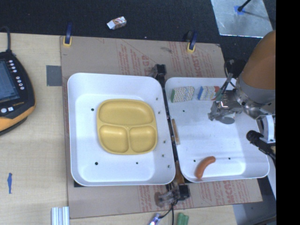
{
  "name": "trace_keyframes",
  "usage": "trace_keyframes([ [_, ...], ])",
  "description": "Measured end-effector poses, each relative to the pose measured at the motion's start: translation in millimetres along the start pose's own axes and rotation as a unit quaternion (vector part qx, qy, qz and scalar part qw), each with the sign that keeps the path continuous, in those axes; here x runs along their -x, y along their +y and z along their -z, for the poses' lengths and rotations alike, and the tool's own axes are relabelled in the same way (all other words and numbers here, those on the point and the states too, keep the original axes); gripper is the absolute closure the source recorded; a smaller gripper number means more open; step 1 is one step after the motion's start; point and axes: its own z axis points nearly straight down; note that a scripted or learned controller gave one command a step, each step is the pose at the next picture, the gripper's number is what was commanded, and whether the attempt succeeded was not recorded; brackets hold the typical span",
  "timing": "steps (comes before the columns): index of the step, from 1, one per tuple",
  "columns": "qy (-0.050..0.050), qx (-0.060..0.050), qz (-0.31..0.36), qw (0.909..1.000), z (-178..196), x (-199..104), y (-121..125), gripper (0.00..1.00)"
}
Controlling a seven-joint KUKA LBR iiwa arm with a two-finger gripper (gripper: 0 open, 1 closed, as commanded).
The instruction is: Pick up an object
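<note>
We can't tell the gripper's (pixel 224 112) state, but that sausage (pixel 205 165) looks light, soft, slippery — we'd pinch its middle.

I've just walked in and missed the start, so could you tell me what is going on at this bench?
A robot arm reaches in from the right, its gripper hovering over the right bin, near the back. That bin holds a small sausage-shaped object near the front and some flat packets along the back wall. The left bin holds a yellow divided plate. Nothing looks picked up yet.
</note>
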Motion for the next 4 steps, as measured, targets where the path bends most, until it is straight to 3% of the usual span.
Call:
trace_keyframes([
  [1,0.0,0.0,0.0,1.0,10.4,1.1,0.3,1.0],
  [2,-0.001,0.0,-0.001,1.0,-103.0,70.4,2.0,1.0],
  [3,-0.001,0.003,-0.001,1.0,20.7,66.3,-24.0,1.0],
  [4,0.0,0.001,-0.001,1.0,19.3,65.9,-24.7,0.0],
])
